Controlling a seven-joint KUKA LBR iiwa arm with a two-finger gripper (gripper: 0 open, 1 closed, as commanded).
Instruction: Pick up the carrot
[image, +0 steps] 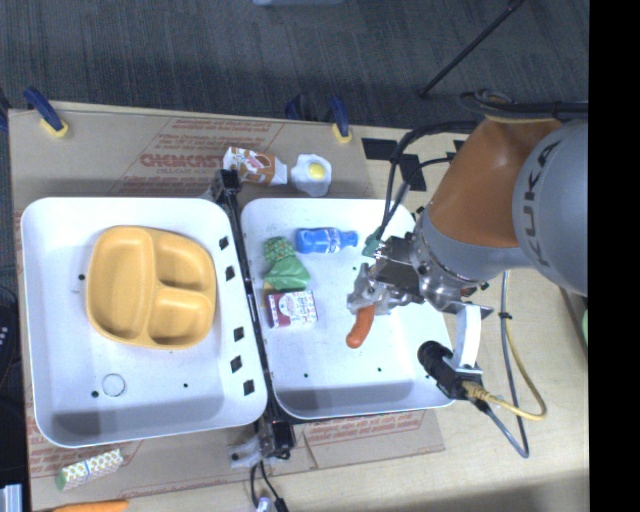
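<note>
Two shallow white bins sit side by side on the bench (480, 440). Nearest the camera, a small patterned packet (88, 467) lies on the bench just outside the left bin (50, 400). That bin holds a yellow divided plate (152, 286). In the right bin (330, 400), the carrot (360, 326) hangs tilted, its upper end between the fingers of the claw (368, 300), which is closed on it. Left of the carrot lie a red carton (291, 309), a green packet (284, 263) and, farther off, a blue bottle (325, 240). Beyond the bins, on the bench, rest a brown-and-white carton (250, 165) and a white-and-yellow object (312, 174).
</note>
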